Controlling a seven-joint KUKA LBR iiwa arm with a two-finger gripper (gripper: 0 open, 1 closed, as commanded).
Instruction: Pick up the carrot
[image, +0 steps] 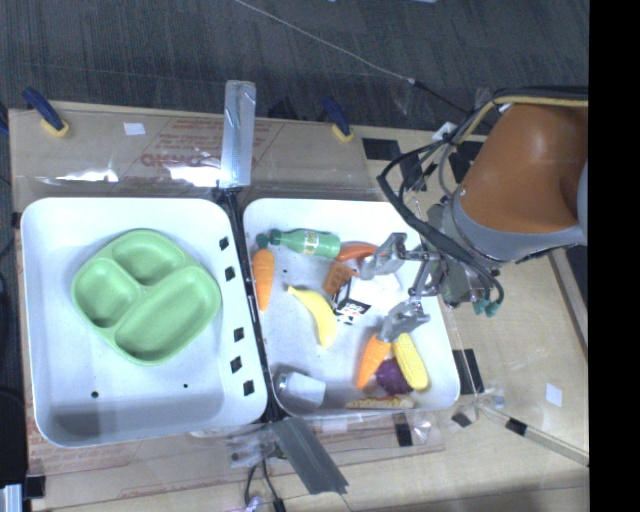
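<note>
So far nothing is lifted: the carrot (263, 277) lies lengthwise against the left wall of the right bin (440, 345), at about nine o'clock from the banana (316, 312), while a second, smaller carrot (370, 358) rests beside the corn cob (411, 361) near five o'clock. Reaching in from three o'clock, the arm (520, 180) hangs low over the bin's right half, its gripper (393, 288) spread wide and holding nothing, one finger by the green bottle (306, 241), the other above the smaller carrot.
</note>
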